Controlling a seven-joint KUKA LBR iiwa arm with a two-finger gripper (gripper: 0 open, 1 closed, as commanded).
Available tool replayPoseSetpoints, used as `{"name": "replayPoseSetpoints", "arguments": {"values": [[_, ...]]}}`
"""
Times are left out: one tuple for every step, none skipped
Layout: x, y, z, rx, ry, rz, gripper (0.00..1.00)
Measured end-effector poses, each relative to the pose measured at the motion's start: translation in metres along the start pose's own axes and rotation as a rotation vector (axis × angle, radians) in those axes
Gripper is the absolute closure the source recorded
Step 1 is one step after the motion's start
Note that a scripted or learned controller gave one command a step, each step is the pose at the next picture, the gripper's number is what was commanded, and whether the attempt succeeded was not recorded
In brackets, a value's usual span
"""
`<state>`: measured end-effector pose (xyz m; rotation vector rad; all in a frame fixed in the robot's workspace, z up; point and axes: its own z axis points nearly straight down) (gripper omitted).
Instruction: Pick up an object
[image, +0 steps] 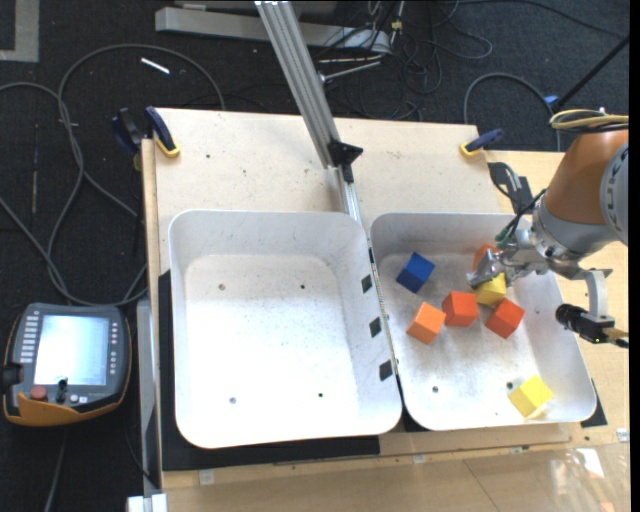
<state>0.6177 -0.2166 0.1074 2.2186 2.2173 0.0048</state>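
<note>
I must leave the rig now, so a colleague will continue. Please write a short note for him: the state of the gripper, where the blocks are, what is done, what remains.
Gripper: low in the right bin, over a yellow block at the cluster's top; whether it grips is unclear.
Blocks, all in the right bin: blue block upper left; orange block, red-orange block and red block in the middle; second yellow block near the front right corner.
Left bin: no blocks.
Done: arm is down at the cluster.
Left: confirm a grasp, lift one block.

The pale wooden counter (260, 160) carries two shallow white plastic bins (190, 330) side by side, spanning its front edge.
</note>
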Motion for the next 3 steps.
{"name": "replayPoseSetpoints", "arguments": {"values": [[0.090,-0.006,0.008,-0.005,-0.001,-0.008,1.00],[0.164,0.000,-0.093,-0.003,0.003,-0.009,1.00],[0.238,0.035,-0.088,0.002,0.004,-0.011,1.00]]}}
